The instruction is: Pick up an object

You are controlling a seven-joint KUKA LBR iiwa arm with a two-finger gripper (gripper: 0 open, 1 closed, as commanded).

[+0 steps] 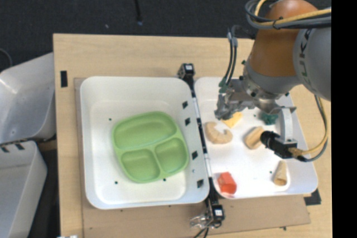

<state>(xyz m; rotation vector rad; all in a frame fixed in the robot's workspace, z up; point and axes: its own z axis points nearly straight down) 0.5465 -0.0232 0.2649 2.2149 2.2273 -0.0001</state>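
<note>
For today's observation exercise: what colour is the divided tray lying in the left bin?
Light green. The divided tray shows clearly in the camera view, against the white left bin.

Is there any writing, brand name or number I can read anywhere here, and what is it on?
Grey arm casing: large dark letters run along it at the right, cut off by the edge; too partial to read.
Green tray, white bins, bench: no writing visible.

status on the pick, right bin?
Gripper low over yellow piece, grasp unconfirmed. Tan curved piece close beside. Red block apart, near front rim.
</note>
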